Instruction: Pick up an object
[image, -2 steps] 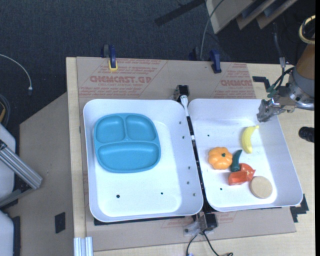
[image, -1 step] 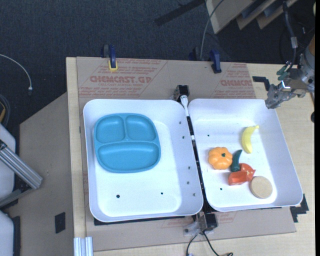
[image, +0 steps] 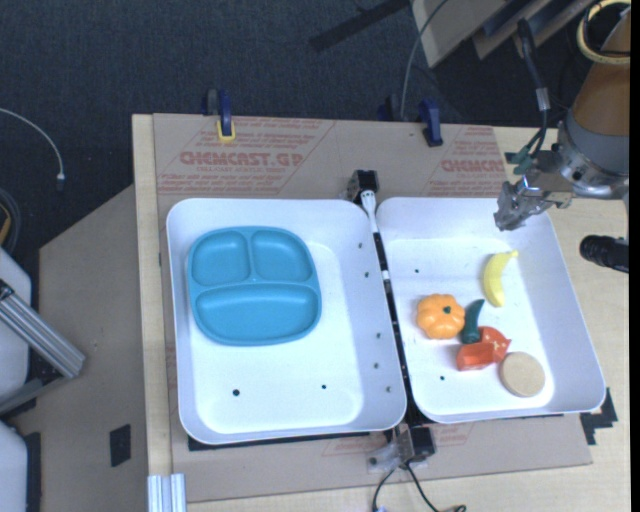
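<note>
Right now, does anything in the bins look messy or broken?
Nothing looks broken or spilled. The banana, pumpkin, red pepper and round cookie sit loosely together in the right bin. The blue plate lies flat in the left bin.

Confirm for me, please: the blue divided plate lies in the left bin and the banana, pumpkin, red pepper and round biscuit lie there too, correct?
Not quite. In the camera view the blue divided plate is in the left bin, but the banana, pumpkin, red pepper and round biscuit lie in the right bin.
</note>
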